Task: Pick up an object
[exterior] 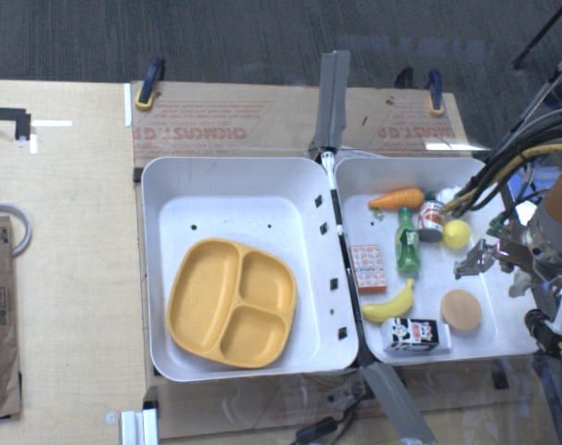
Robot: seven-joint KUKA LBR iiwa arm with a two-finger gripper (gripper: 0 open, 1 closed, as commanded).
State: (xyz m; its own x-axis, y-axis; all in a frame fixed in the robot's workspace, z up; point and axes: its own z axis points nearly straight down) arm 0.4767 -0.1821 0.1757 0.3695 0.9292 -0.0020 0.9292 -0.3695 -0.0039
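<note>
While the arm (541, 239) leans in over the right bin's (476, 346) right edge, its gripper (494, 262) sits just off that edge and I honestly can't tell how it's set, too much cable and metal bunched up there.

Stuff around it: cardboard sheet (262, 119) lying under the far edges of both bins with two blue-and-yellow clamps (151, 83) on it, a brown paper bag (1, 313) at the bench's left edge, and a grey divider bar (333, 100) running down between the bins.

Right bin is pretty crowded. Carrot (397, 198) lies near the far edge, long axis roughly left-right, pointy end toward the right. Green bottle (407, 243) sits just below it, running far-to-near, cap end toward the carrot. Next to that, a small can (431, 219) and a yellow lemon-ish ball (456, 235), closest to the gripper. Red patterned box (367, 268) sits toward the left wall. Banana (389, 303) lies on a slant, curving up at its right end toward the bottle. Black-and-white carton (414, 334) is at the near edge, and a tan round thing (461, 311) is just right of it.

Left bin (170, 179) holds one yellow three-compartment plate (231, 301), pushed toward the near-left corner.
</note>
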